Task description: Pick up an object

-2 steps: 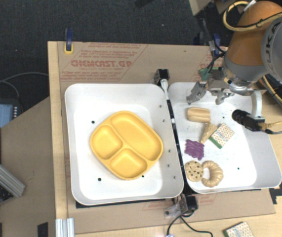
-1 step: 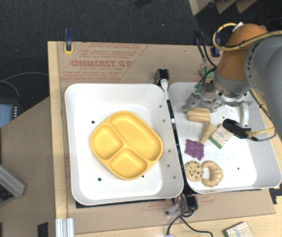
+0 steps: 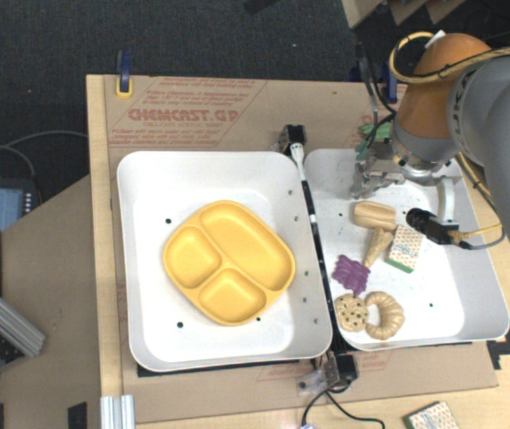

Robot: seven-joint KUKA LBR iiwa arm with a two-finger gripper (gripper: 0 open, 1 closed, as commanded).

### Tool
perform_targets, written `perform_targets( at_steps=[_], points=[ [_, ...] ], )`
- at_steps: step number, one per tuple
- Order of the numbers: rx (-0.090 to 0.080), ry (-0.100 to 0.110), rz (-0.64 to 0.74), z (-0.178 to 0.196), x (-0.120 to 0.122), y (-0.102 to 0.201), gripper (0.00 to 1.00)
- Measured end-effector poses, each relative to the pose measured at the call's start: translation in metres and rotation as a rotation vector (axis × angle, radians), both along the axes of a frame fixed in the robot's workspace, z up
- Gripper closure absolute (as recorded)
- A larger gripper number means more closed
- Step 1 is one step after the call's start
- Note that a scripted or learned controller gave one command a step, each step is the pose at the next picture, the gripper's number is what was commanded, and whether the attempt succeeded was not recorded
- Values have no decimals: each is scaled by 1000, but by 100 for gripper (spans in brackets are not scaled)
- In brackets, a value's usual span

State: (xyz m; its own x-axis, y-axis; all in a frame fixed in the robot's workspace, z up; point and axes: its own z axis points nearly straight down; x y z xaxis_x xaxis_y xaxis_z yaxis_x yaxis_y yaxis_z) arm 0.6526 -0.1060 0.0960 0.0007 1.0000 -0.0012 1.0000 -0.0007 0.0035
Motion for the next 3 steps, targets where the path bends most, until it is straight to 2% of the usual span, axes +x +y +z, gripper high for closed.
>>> perform_targets(
  at_steps=[1,2,3],
  points=[
    [0,1,0,-1,0,0,0],
    [4,13,-2,-5,-85,6,0],
    [1,2,-1,6,-80,6,100]
  ],
)
